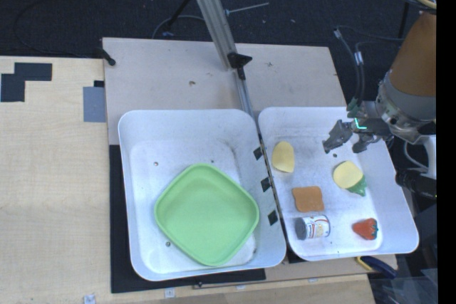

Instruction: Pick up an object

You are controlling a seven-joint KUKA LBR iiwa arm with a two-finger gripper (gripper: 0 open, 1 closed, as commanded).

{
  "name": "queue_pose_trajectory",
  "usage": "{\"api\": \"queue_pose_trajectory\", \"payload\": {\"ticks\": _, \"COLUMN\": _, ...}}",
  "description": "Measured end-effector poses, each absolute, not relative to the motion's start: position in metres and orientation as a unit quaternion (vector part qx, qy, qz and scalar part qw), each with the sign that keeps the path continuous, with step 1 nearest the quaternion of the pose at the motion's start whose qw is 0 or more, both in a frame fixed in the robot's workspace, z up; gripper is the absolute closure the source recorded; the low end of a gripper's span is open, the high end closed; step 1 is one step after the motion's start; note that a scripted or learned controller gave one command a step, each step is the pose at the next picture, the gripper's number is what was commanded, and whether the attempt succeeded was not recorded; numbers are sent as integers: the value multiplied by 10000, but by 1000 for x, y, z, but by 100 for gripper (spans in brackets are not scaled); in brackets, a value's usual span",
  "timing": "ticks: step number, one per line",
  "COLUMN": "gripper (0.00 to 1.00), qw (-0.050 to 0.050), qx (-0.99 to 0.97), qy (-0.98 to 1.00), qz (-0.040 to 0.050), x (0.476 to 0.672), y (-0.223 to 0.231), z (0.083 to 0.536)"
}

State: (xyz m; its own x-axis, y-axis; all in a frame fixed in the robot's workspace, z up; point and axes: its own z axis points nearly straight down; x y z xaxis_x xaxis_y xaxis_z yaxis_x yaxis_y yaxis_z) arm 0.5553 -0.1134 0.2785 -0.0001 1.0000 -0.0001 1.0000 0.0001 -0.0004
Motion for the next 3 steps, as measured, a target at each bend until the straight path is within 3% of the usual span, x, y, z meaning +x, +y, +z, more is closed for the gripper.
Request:
{"api": "queue_pose_trajectory", "payload": {"ticks": 1, "gripper": 0, "qw": 2, "qx": -7071, "qy": -7071, "qz": 2, "x": 555, "y": -113, "z": 278}}
{"api": "queue_pose_trajectory", "payload": {"ticks": 3, "gripper": 0, "qw": 18, "qx": -7072, "qy": -7070, "qz": 16, "x": 565, "y": -117, "z": 182}}
